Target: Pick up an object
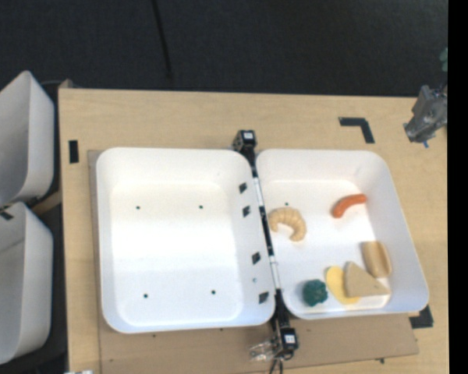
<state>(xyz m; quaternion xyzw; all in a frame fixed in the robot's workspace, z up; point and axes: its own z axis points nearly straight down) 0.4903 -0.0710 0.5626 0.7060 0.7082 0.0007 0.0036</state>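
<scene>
The right bin [390,179] holds several food-shaped toys: a tan croissant [288,223] near its left wall, an orange-red sausage [348,204] toward the back, a bread roll [376,258] at the right, a tan wedge [363,282] lying on a yellow disc [337,281], and a green broccoli piece [314,291] at the front. My gripper [426,118] is at the view's right edge, above the bench behind the right bin's far right corner, well away from all the toys.
The left bin [109,209] lies beside the right one, joined by a black clipped divider [261,232]. White containers [15,146] stand off the bench's left edge. Black corner marks [359,127] sit on the wooden bench.
</scene>
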